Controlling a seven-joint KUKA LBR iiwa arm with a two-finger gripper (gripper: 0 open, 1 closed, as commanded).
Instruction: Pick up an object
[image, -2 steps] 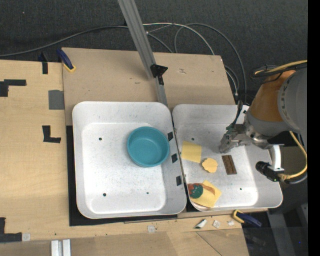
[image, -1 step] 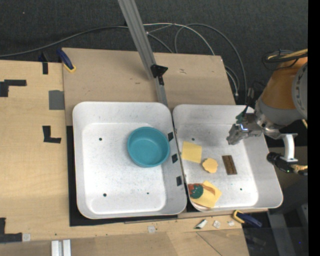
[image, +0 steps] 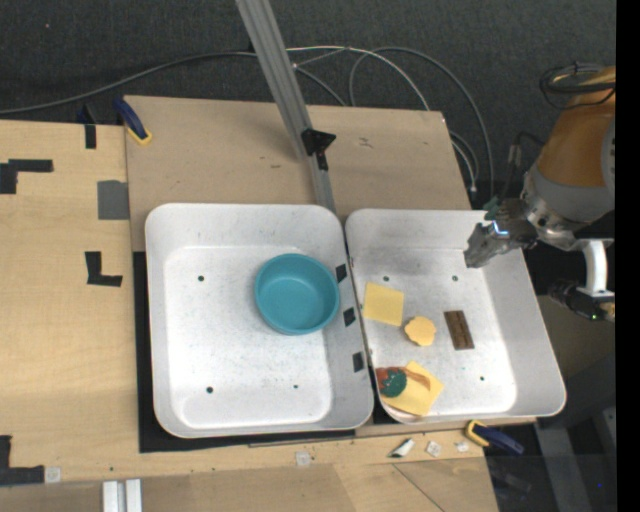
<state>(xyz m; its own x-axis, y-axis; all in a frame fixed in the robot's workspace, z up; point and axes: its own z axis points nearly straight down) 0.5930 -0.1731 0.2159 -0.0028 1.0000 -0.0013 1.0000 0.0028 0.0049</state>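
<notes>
Hovered at right bin's (image: 520, 300) far corner, gripper (image: 482, 246) carrying nothing (finger state: cannot tell). Approach step, seemingly. Nearest target: brown block (image: 459, 329) in that bin; next, probably move over and descend.

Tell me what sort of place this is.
Probably a robotics lab set up for grasping trials: two white bins on a plywood bench, loose cables, and a robot arm reaching in.
</notes>
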